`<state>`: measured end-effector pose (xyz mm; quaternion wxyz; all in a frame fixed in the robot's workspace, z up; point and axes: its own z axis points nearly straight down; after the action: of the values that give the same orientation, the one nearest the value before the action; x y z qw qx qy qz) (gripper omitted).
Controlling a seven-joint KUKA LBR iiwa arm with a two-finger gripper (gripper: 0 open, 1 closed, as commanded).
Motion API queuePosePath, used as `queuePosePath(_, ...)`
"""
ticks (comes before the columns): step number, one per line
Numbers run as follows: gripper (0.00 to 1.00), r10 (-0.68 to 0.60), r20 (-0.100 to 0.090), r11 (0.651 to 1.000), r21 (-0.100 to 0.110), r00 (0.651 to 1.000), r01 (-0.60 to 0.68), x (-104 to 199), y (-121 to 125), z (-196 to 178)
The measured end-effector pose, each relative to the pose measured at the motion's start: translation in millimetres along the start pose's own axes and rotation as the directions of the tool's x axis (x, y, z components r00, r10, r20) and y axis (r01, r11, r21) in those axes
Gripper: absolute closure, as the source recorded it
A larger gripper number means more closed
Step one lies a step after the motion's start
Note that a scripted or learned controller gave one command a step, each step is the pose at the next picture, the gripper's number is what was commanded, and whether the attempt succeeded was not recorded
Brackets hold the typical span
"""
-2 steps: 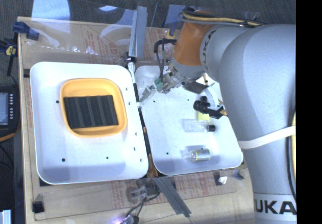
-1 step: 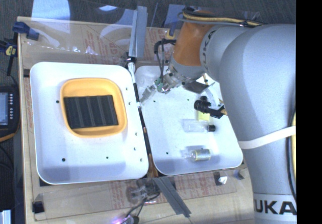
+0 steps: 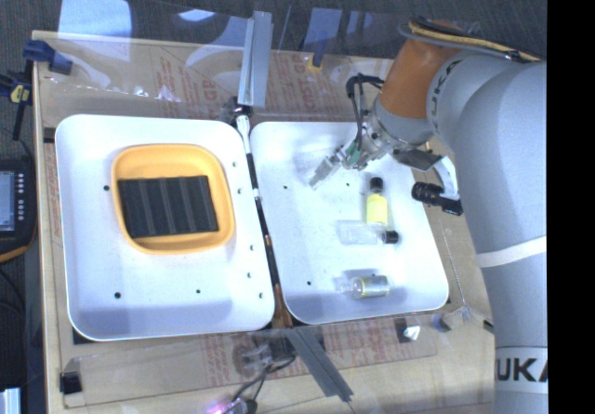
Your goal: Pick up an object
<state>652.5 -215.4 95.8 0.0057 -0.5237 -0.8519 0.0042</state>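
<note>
Nothing lifted yet — the jaws hang low, their state unclear; the yellow bottle lies just beyond them.

arm: grey, enters from 3 o'clock, fills the right side | orange band: near 1 o'clock, just above the wrist | gripper: points toward 8 o'clock, tilted downward, just right of centre | finger state: unclear

Glossy white plastic bins, shiny metal cylinder
</note>
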Motion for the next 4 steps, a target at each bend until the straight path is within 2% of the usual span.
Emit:
queuePosePath(1,0.00,-0.030,-0.009,1.000,0.009,1.000,0.030,71.8,33.4,8.7)
queuePosePath(2,0.00,-0.056,-0.004,0.998,0.003,0.998,0.056,1.5,0.2,7.2)
queuePosePath(3,0.00,-0.125,-0.010,0.992,0.007,0.992,0.125,67.7,33.0,9.2)
queuePosePath(4,0.00,-0.149,0.013,0.989,0.011,0.989,0.149,83.1,40.6,4.2)
